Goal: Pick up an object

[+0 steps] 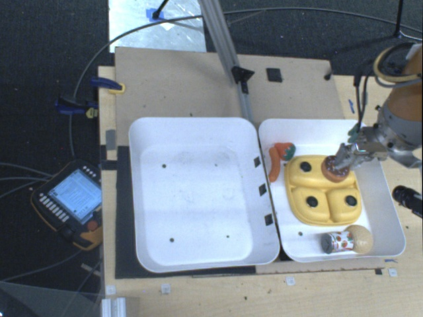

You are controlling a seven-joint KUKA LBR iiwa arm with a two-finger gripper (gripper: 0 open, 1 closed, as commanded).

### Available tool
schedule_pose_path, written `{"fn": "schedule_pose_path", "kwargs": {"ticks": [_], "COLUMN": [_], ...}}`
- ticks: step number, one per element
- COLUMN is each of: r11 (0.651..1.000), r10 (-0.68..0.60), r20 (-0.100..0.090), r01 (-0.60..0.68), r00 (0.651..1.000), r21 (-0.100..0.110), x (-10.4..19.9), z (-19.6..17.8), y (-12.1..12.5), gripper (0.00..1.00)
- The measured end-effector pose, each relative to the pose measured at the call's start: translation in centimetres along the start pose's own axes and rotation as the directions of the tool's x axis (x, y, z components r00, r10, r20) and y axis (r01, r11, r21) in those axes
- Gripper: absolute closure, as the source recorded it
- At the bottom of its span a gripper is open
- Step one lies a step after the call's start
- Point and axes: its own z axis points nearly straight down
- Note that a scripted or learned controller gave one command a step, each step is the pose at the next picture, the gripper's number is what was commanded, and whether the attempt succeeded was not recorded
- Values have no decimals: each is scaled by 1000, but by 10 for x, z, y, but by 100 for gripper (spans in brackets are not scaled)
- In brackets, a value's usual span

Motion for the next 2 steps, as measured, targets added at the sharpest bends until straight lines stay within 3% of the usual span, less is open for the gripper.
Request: {"fn": "schedule_pose_path", "kwargs": {"ticks": [2], "r11": [1000], "r10": [-2], "r20": [-1], "r01": [2], "r00": [1000], "r21": [-1], "x": [109], "z": [-6], "y": [-5], "gripper": [100]}}
